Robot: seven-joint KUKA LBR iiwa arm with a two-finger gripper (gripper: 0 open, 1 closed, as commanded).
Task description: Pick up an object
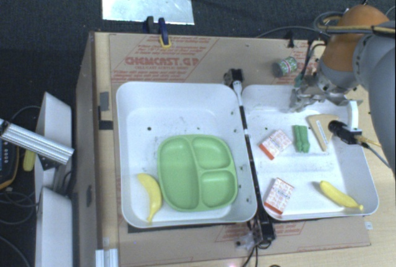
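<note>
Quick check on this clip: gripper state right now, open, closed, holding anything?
Gripper: cannot be told; it sits low over the back of the right bin, apart from the objects lying there.

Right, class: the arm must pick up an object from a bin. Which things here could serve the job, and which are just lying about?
Job things:
gripper
green block
two small boxes
right bin's banana
wooden stick

Lying about:
green divided plate
left bin's banana
tape roll
blue clamp

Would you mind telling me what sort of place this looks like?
Probably a robotics lab bench for grasping trials: a robot arm reaches over two white bins holding toy-like items such as a banana and a green plate, with loose cables about.
</note>
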